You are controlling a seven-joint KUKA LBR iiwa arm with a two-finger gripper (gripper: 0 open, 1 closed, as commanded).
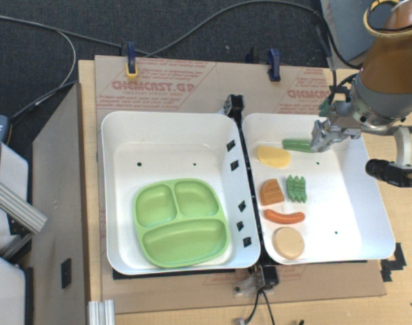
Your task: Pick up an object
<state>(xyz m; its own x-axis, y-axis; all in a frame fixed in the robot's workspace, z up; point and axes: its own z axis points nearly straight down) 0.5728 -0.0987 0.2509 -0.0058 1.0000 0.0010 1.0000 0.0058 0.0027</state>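
Note:
My gripper (320,139) hangs over the far side of the right bin (355,202), right at the end of a thin green stick-shaped toy (295,145). Whether it touches the stick is not visible. Just left of it lies a yellow toy food piece (274,156). Nearer the front lie an orange-brown block (272,192), a ridged green piece (297,188), a red-orange sausage (284,216) and a round tan bun (288,242).
A green divided plate (181,222) sits in the front half of the left bin (125,147). Black clips run along the wall between the two bins (241,181). The right half of the right bin's floor is bare white.

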